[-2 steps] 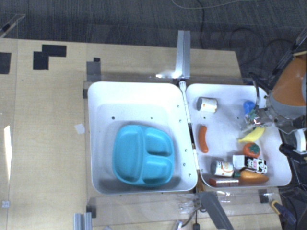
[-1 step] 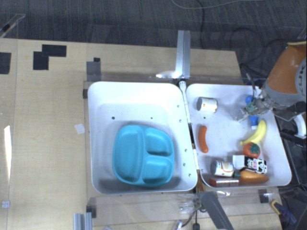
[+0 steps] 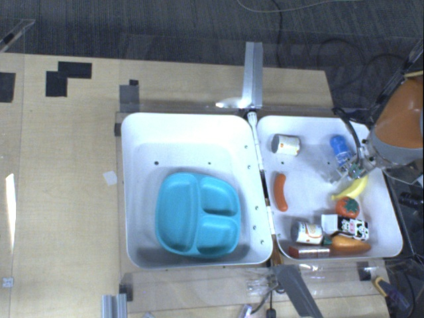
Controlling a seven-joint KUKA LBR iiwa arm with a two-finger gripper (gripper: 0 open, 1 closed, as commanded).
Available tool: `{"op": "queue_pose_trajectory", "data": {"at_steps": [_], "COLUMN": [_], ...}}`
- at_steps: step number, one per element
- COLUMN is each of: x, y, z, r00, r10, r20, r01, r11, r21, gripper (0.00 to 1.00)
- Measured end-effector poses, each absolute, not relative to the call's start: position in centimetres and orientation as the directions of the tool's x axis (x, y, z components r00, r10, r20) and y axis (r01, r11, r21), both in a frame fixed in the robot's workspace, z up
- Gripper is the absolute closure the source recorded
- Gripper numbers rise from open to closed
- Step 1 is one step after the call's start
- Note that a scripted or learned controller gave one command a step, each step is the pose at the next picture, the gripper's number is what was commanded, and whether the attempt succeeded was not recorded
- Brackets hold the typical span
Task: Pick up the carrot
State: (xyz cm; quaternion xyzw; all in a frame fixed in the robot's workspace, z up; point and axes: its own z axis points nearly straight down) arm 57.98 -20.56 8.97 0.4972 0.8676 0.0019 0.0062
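An orange tapered piece that looks like the carrot (image 3: 349,245) lies along the front wall of the right bin (image 3: 311,171), next to a black-and-white toy (image 3: 354,228). My gripper (image 3: 352,168) hangs over the right side of that bin, above a yellow banana (image 3: 352,189) and well behind the carrot. Nothing is visibly held in it. The arm's orange band (image 3: 403,116) and grey wrist (image 3: 396,151) reach in from the right.
The right bin also holds a red-orange sausage-shaped piece (image 3: 281,192), a white cup (image 3: 286,144), a blue item (image 3: 340,146), a red fruit with a green top (image 3: 348,207) and a small can (image 3: 307,232). A blue divided plate (image 3: 197,213) lies in the left bin (image 3: 142,177).
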Motion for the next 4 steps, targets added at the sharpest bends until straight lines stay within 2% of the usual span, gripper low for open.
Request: {"op": "queue_pose_trajectory", "data": {"at_steps": [1, 2, 3, 4], "x": [64.3, 59.3, 59.7, 62.7], "y": [-20.4, -19.6, -20.4, -20.4], "z": [8.8, 9.0, 9.0, 8.9], "r00": [-0.642, -0.658, -0.76, -0.898], "r10": [0.767, 0.753, 0.65, 0.44], "r20": [-0.008, -0.009, -0.01, -0.012], "r01": [0.767, 0.753, 0.65, 0.44], "r11": [0.642, 0.659, 0.76, 0.898], "r21": [0.007, 0.007, 0.007, 0.003], "gripper": [1.0, 1.0, 1.0, 1.0]}}
